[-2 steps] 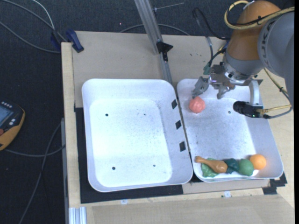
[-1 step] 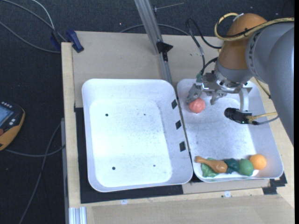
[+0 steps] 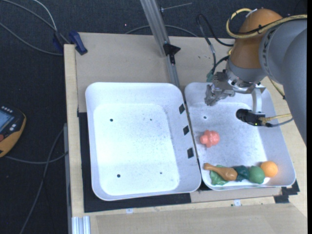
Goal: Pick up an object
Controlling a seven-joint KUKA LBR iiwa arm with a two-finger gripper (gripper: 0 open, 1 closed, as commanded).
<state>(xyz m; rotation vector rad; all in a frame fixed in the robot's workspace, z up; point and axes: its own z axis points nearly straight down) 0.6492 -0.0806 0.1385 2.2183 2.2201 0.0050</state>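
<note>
Over the right bin's (image 3: pixel 280 150) far end, my gripper (image 3: pixel 211 97) hangs, grip state unclear; I should centre above the pink object (image 3: pixel 210 138) (it lies alone) before descending.

The bench (image 3: pixel 131 50) is a pale wooden board. Two shallow white bins sit on it side by side, touching in the middle. The left bin (image 3: pixel 97 94) is bigger, and its floor has lots of tiny dark specks. The right bin (image 3: pixel 282 150) sits against the right side of the bench. A black mat (image 3: pixel 87 199) peeks out under the left bin, along the left and near edges. A slim metal pole (image 3: pixel 157 23) stands at the far side of the bench, between the two bins, and leans to the left. A blue clip (image 3: pixel 78 42) grips the far left corner of the board.
</note>
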